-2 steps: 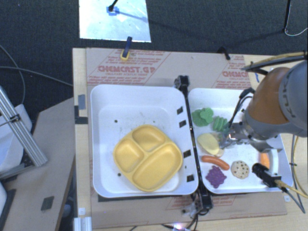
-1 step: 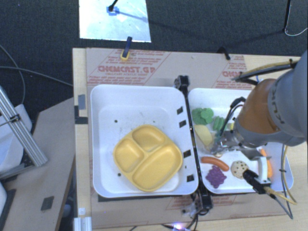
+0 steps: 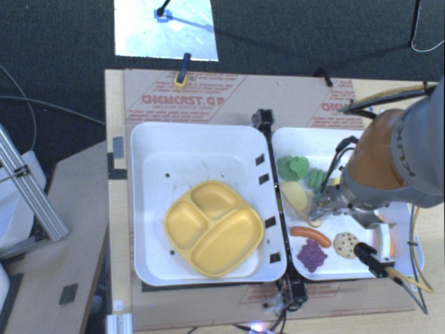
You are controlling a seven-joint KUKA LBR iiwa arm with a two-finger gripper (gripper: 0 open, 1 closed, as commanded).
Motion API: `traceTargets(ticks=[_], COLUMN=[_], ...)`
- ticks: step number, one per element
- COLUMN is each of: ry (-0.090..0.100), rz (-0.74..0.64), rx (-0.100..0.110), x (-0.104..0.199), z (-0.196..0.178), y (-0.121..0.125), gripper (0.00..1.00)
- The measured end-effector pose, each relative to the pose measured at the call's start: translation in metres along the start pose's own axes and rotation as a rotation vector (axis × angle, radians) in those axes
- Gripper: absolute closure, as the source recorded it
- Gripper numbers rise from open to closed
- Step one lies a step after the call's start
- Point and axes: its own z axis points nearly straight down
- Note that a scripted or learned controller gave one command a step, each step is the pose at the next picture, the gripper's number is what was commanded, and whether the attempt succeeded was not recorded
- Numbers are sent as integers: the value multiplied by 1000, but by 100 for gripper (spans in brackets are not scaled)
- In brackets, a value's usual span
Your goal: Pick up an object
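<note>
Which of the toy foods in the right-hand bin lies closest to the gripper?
The pale yellow piece, lying directly left of the gripper. The green pieces sit farther up; the orange sausage and purple grapes lie below.

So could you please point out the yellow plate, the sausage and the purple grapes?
yellow plate (image 3: 214, 227): camera view, centre divider.
sausage (image 3: 310, 235): camera view, middle.
purple grapes (image 3: 312, 256): camera view, middle of bunch.
</note>
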Motion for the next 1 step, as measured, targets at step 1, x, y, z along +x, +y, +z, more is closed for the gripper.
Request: traceTargets(ticks=[1], ry=[0], rz=[-2], rx=[0], x=[0], z=[-10], y=[0], gripper=[100])
